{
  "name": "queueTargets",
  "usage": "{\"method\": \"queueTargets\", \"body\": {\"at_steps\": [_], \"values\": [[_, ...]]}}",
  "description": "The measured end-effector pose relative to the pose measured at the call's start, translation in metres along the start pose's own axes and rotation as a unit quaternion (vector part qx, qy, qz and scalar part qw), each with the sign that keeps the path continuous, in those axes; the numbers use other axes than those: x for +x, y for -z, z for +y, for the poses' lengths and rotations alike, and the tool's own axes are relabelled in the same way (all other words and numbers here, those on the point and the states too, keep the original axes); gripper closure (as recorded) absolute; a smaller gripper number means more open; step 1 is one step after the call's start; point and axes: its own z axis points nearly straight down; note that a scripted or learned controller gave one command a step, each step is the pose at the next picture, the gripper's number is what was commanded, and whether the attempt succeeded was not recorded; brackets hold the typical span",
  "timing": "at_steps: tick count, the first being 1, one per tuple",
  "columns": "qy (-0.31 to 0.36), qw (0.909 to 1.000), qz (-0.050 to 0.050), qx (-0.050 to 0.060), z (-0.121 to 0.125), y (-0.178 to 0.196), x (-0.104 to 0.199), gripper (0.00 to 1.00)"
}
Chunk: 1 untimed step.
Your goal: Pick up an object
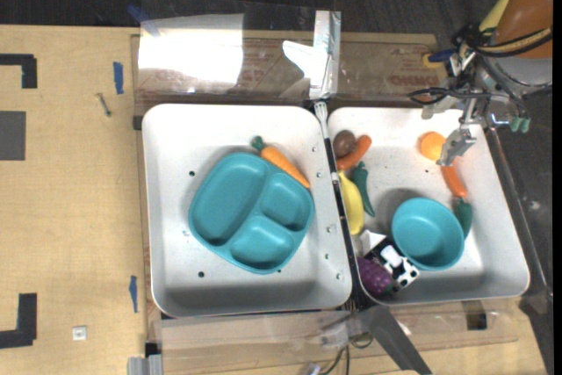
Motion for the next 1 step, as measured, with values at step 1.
{"method": "queueTargets", "body": {"at_steps": [1], "values": [[-0.033, 0.9994, -0.002, 0.001, -0.0372, -0.1077, 0.0339, 0.0]]}}
